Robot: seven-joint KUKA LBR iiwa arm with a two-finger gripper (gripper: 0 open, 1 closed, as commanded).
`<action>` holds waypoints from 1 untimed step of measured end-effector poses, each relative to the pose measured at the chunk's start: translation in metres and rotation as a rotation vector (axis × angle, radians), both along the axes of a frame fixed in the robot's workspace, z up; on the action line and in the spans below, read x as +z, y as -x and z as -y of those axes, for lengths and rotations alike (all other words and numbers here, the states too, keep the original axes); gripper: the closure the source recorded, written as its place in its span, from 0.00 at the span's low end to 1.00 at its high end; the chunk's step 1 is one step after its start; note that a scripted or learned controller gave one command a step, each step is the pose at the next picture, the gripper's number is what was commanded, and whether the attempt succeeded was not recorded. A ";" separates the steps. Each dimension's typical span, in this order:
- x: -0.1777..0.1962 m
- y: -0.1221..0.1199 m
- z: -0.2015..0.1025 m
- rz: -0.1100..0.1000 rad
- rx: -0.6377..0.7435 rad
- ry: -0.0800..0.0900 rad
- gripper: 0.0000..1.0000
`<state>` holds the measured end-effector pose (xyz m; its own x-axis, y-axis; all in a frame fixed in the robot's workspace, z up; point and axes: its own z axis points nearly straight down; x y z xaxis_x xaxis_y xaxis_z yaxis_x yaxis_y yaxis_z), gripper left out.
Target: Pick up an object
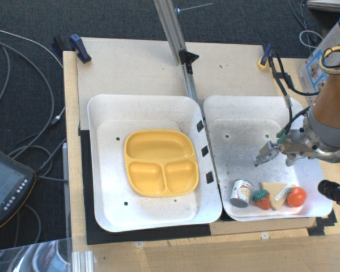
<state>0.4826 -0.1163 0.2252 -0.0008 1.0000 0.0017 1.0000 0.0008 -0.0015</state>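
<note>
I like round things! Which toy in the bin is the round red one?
The tomato, at the right end of the row. It is a red ball; the strawberry is red too, but smaller and pointed.

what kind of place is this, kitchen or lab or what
Most likely a robotics lab or test cell, not a kitchen. A gripper on an industrial arm hangs over two white bins clamped to a wooden bench. Loose cables run across dark carpet, and a handheld controller lies at the left.
</note>
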 end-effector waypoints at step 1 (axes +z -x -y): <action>0.000 0.000 0.000 0.001 0.000 0.001 0.00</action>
